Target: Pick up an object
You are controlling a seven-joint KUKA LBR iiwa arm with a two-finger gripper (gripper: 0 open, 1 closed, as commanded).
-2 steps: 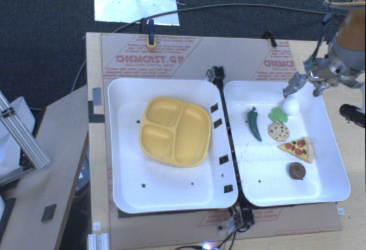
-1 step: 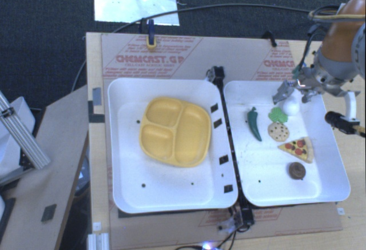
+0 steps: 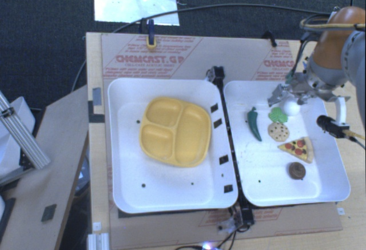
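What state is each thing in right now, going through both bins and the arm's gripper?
Yellow tray: upright, compartments bare, in the left bin.
Green pepper: lying flat, right bin.
Cookie: flat, beside the pepper.
Pizza slice: flat.
Brown round piece: flat, apart.
White ball: under the gripper.

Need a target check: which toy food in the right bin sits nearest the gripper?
The white ball, right below the gripper. The cookie, pizza slice and green pepper lie farther off.
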